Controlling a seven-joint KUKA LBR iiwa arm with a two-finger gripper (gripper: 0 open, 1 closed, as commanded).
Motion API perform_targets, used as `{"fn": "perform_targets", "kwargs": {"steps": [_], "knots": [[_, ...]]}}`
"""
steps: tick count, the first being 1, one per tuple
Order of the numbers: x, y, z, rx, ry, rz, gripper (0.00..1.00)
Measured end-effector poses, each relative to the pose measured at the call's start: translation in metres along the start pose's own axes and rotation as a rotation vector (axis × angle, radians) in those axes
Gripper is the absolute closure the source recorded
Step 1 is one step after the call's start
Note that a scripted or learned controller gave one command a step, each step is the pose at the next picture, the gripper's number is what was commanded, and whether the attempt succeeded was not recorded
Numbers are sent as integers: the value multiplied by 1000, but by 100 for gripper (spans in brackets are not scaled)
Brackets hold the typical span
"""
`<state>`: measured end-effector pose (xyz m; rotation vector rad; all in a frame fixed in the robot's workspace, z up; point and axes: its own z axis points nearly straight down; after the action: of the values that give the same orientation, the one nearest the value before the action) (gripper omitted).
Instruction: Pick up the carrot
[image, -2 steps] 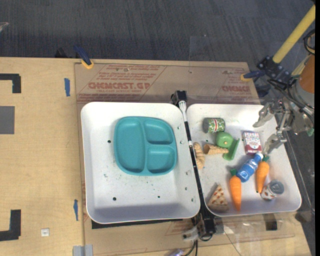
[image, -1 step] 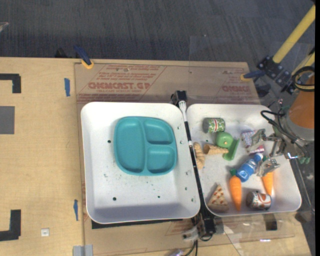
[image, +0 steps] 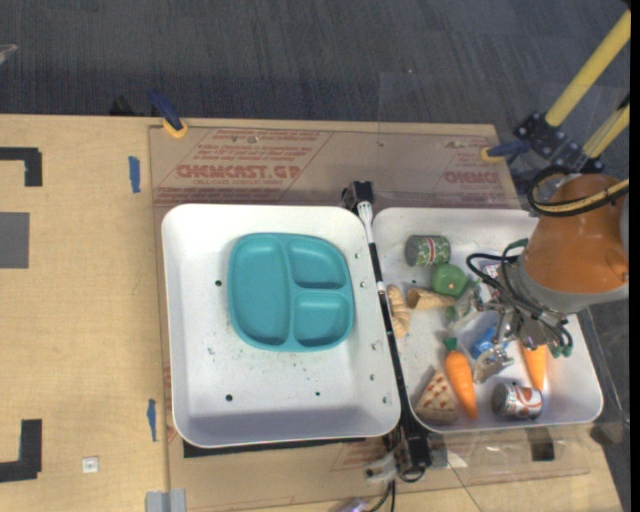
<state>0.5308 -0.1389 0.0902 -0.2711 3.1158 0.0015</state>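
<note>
Looking from the near edge, we see a can (image: 517, 401) and pizza slice (image: 437, 393) flanking the carrot (image: 460, 384) in the right bin (image: 590, 385). Just above it hangs the gripper (image: 497, 345); we cannot tell its state. Farther left sits the teal plate (image: 291, 291).

Arm enters from right side of bench, orange band above wrist over the right bin's right edge. Wrist points down and left into that bin. Gripper (image: 505, 340) low, near bin's front right corner; finger state not resolvable under cables
</note>
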Motion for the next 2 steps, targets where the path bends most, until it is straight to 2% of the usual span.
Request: {"fn": "perform_targets", "kwargs": {"steps": [1,2], "knots": [[31,55,-1,3,-3,-21,0],[25,54,-14,7,-18,-23,100]]}}
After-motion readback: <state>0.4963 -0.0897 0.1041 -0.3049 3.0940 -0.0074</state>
